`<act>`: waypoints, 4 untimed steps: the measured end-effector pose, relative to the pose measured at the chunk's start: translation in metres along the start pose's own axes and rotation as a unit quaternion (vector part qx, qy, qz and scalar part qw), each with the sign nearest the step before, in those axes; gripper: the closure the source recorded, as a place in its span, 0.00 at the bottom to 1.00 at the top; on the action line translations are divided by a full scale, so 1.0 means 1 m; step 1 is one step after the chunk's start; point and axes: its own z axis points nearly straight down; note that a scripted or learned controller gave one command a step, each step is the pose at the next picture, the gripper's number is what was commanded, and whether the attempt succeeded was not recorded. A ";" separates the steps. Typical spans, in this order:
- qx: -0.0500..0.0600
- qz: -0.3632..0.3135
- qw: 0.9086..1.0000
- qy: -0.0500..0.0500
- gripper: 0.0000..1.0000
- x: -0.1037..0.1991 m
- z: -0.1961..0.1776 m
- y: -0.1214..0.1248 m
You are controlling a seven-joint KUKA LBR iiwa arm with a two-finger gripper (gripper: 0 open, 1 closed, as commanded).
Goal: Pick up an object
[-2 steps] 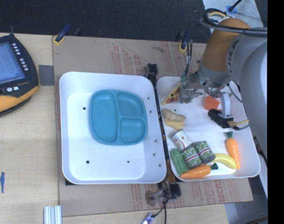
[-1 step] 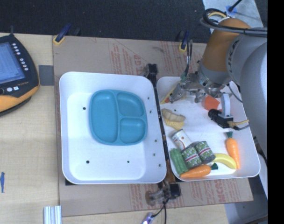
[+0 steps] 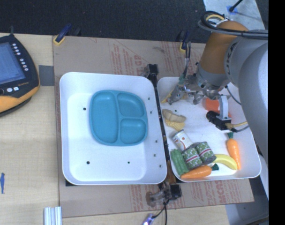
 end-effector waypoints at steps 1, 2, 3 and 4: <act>0.000 0.000 1.000 0.000 0.00 0.000 0.000 0.000; 0.000 0.000 1.000 0.000 0.00 0.000 0.000 0.000; 0.001 -0.001 1.000 0.001 1.00 0.000 -0.010 0.000; 0.001 -0.002 1.000 0.001 0.00 0.000 -0.010 0.000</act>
